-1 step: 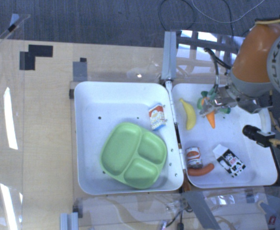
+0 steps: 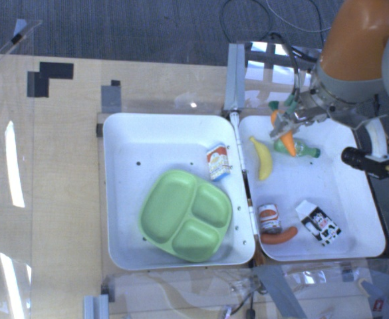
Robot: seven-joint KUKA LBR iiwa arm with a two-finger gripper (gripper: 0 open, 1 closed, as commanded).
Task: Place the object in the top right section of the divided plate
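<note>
**Grasp in doubt over the right bin, plate well away**

The gripper [image 2: 288,126] hangs low in the upper part of the right bin [image 2: 364,198], right of centre in the frame. An orange carrot-like toy [image 2: 285,141] sits just under its fingertips, touching or overlapping a green piece [image 2: 303,149]; a second bit of orange [image 2: 274,117] shows at the gripper's upper left. Whether the claw is open, closed, or pinching the carrot cannot be told at this size.

The green divided plate [image 2: 186,214] lies in the lower middle of the left bin [image 2: 124,178], turned at an angle, well apart from the gripper. A small snack carton [image 2: 217,162] stands just above its upper right section.

Likely risks:
- The carrot and green piece lie together, so a closing grip may catch both, or nudge one and slip off the other.
- A banana [image 2: 263,158] lies close by on the left and could be knocked on the way out.
- The route to the plate crosses the raised divider [image 2: 242,171] between the bins; a low carry could clip it.
- With the plate rotated, the target section is easy to misjudge, and the carton beside it crowds the drop.
</note>
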